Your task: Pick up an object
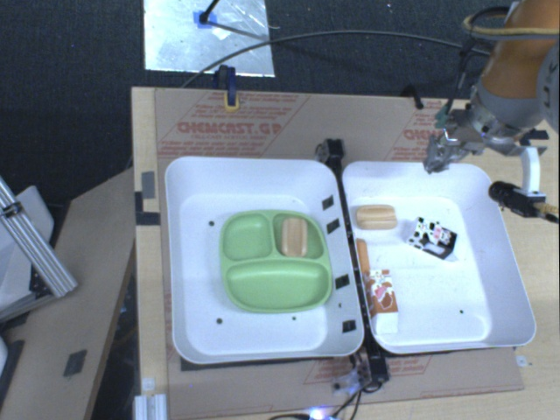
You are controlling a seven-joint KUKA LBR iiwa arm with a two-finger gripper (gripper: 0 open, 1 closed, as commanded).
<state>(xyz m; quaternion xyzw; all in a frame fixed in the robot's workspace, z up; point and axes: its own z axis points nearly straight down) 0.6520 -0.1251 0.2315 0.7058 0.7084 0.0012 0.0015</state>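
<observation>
My gripper (435, 162) hangs over the far edge of the right bin (499, 261), above and apart from everything in it. In that bin lie a tan bread roll (375, 217), a black-and-white patterned object (433, 236), a thin orange stick (361, 254) along the left wall, and a flat brown-and-white packet (382, 298) near the front. The left bin (192, 199) holds a green divided plate (276, 262) with a tan bun (294, 236) in its upper right compartment.
The two bins meet at a black-clipped divider (343, 234) down the middle. A cardboard sheet (262, 121) lies under them. A foil square (207, 23) sits at the back left, and a metal rail (31, 243) stands at the left edge.
</observation>
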